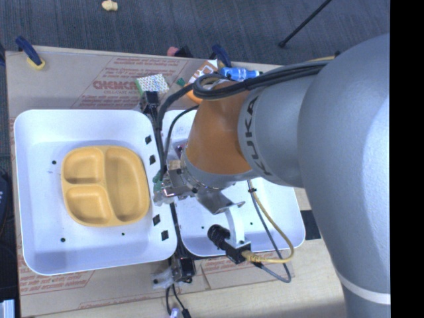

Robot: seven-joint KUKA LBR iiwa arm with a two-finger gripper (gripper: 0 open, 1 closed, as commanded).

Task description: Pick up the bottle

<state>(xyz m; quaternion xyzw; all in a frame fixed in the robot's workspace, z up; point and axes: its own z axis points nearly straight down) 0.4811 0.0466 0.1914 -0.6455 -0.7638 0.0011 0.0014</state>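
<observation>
My arm reaches in from the right, and its orange band [218, 138] hangs over the right bin [278, 207]. The gripper [176, 184] points down at the right bin's left edge, close to the wall between the two bins. The wrist hides its lower end. The arm covers most of the right bin's floor, so I cannot tell what lies beneath it.
A yellow divided plate [105, 184] lies in the left bin [30, 177]. A black wrist fitting [218, 234] and a yellow cable [271, 257] hang over the right bin's front. Clamps and small clutter [152, 85] sit on the cardboard behind the bins.
</observation>
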